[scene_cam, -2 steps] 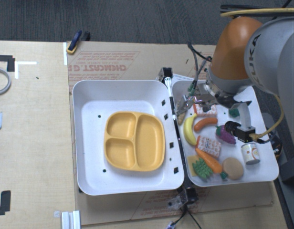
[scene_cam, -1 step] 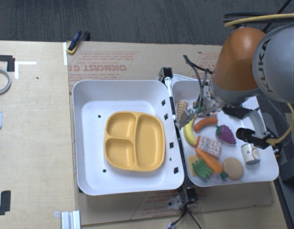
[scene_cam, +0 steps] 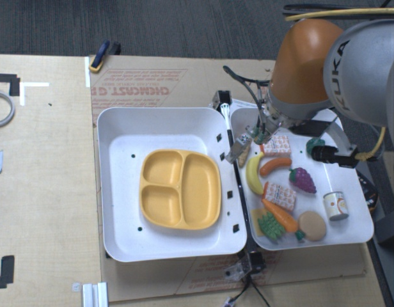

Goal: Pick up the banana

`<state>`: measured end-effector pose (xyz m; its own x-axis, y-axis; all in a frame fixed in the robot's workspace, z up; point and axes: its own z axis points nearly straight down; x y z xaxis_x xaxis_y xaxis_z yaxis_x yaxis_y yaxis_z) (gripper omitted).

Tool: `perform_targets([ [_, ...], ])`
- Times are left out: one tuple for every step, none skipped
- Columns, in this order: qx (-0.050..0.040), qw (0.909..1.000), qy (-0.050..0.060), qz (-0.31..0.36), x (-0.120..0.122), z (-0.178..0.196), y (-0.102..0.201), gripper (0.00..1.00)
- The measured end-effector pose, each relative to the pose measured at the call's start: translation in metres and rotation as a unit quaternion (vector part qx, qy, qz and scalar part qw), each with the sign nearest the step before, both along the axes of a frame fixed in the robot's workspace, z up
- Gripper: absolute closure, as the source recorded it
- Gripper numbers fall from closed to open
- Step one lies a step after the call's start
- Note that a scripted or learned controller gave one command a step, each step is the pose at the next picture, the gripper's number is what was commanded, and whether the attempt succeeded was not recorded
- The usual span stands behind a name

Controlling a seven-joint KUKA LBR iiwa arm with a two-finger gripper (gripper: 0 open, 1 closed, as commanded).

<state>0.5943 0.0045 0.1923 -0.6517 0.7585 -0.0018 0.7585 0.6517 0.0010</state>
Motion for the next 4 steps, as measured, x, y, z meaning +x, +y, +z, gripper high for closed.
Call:
perform_targets([
  [-0.0004, 1.0000, -0.001, -0.001, 0.001, 0.010, -0.001, 1.00],
  [0.0002, 0.9936, 0.001, 0.113, -0.095, 0.000, 0.072, 1.00],
  [-0.0005, 0.9770, -0.001, 0.213, -0.054, 0.061, 0.026, 1.00],
  [-0.0001, 0.9705, 0.001, 0.241, -0.082, 0.000, 0.077, 1.00],
])
